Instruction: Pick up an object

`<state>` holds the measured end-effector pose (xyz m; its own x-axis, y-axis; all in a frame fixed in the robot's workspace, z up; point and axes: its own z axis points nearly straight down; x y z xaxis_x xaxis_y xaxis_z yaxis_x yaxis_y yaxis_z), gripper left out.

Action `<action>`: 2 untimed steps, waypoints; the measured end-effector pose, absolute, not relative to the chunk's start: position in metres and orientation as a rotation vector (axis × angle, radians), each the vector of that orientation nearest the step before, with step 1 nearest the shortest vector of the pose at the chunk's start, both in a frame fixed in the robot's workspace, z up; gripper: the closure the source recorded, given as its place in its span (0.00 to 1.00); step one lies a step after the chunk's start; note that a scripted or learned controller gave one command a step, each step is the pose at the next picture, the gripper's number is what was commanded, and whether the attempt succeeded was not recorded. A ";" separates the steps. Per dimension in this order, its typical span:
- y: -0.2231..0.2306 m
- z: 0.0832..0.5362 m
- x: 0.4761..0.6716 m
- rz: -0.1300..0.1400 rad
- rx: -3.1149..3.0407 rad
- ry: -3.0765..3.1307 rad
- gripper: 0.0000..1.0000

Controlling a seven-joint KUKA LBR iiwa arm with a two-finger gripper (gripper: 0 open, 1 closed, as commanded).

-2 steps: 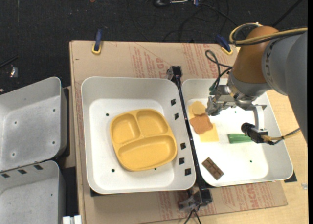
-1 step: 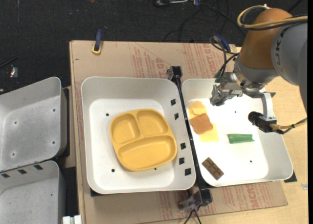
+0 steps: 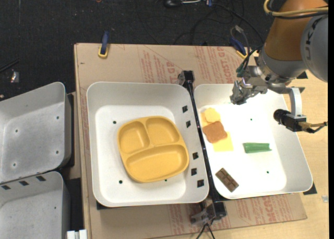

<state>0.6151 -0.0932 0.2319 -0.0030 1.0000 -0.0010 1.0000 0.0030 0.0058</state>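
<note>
Candidate objects lie in the right bin (image 3: 292, 172): a stack of flat pieces, yellow (image 3: 211, 115), brown (image 3: 215, 132) and yellow again (image 3: 225, 144), near the left wall; a green block (image 3: 257, 147) at centre; a dark brown bar (image 3: 227, 179) toward the front. All appear small, light and probably rigid. The green block stands well apart from the rest, so a grip across its short sides looks easiest. The gripper (image 3: 241, 96) hangs over the bin's rear edge; whether the jaws are open cannot be determined. The left bin (image 3: 99, 128) carries a yellow divided plate (image 3: 153, 148).
</note>
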 end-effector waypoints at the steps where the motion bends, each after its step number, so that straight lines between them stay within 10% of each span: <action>1: -0.034 0.224 0.605 0.000 2.214 2.231 1.00; 2: 0.023 0.216 0.588 -0.001 2.215 2.233 1.00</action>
